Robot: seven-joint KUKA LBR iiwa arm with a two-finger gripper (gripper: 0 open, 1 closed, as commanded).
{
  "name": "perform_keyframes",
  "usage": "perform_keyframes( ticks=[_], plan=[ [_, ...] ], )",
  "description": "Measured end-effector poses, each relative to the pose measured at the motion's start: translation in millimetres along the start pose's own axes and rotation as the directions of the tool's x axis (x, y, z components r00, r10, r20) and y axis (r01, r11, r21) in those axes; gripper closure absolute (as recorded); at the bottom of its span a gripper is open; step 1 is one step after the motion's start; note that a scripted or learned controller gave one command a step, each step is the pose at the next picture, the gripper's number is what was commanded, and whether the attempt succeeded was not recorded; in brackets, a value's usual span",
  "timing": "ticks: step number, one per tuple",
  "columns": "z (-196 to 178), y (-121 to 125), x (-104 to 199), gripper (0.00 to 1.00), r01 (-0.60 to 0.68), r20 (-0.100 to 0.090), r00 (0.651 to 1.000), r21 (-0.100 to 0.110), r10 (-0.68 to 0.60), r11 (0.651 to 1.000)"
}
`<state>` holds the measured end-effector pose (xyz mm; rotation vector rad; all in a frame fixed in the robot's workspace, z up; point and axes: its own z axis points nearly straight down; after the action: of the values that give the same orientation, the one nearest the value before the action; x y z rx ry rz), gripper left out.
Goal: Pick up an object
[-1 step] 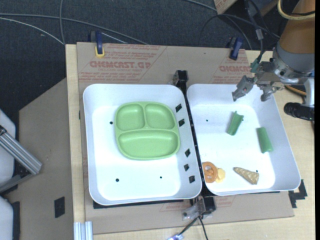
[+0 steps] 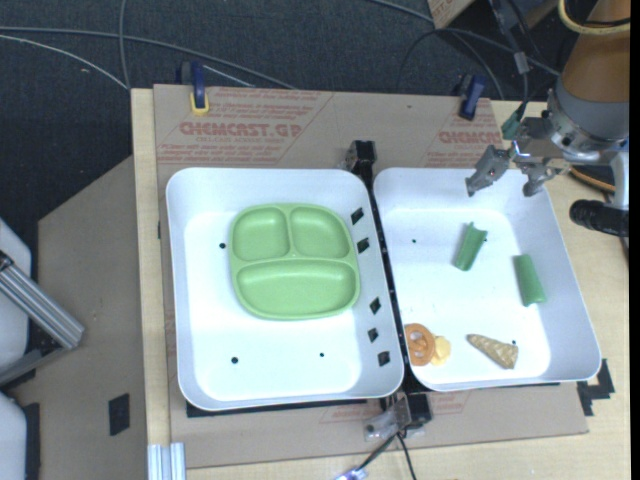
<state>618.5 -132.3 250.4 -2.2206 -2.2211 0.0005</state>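
Note:
My gripper hangs over the far edge of the right bin, its two fingers spread open with nothing between them. Below it in that bin lie a green block standing at a slant and a green cylinder nearer the right wall. At the bin's near side sit an orange pretzel-like piece and a tan wedge. The gripper is above and apart from all of them.
The left bin holds a green divided plate. A row of black clips runs along the divider between the bins. Blue clamps hold the cardboard base at the back. Cables trail across the dark floor behind.

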Motion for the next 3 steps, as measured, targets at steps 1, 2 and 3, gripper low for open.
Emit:
perform_keyframes(
  ticks=[1,2,3],
  plan=[
    [48.9,-8.7,5.9,0.0,0.0,-0.002,1.0,0.006,0.0,1.0],
    [91.6,-11.1,4.8,0.0,0.0,-0.002,1.0,0.006,0.0,1.0],
    [154.6,-16.0,7.9,0.0,0.0,-0.002,1.0,0.007,0.0,1.0]
  ],
)
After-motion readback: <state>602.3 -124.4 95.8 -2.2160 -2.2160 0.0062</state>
